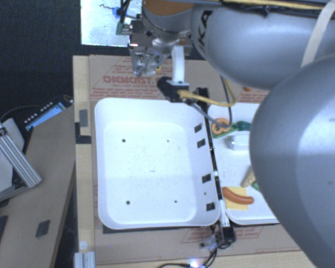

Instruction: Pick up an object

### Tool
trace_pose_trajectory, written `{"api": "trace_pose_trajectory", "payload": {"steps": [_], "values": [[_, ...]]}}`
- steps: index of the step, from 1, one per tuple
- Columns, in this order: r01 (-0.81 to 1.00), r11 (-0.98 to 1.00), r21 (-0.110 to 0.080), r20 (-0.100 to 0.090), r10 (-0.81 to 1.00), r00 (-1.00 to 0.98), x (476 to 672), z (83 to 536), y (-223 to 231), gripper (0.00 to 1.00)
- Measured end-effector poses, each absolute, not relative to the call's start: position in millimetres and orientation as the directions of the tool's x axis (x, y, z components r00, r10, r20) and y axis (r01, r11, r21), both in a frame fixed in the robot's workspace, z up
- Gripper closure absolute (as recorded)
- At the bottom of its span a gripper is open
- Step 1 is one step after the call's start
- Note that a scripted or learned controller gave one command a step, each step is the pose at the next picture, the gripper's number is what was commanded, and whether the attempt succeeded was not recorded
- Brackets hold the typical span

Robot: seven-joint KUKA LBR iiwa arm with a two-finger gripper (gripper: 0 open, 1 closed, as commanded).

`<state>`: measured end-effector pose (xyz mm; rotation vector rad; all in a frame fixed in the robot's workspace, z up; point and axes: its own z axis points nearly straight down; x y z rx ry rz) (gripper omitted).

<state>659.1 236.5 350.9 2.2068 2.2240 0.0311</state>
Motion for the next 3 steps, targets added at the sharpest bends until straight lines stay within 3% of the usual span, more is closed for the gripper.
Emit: {"api": "trace_pose_trajectory", "payload": {"steps": [1,2,3], "values": [[1.0,0.002,-0.015,-0.003,1.0,-0.002,558.8,216.7,234.1,1.0],[1.0,0.0,-0.005,-0.001,1.0,0.0,519.3,186.9,234.2,1.0],[1.0,-0.009,0.006,-0.003,1.0,0.009,540.8,233.6,133.4,1.0]]}}
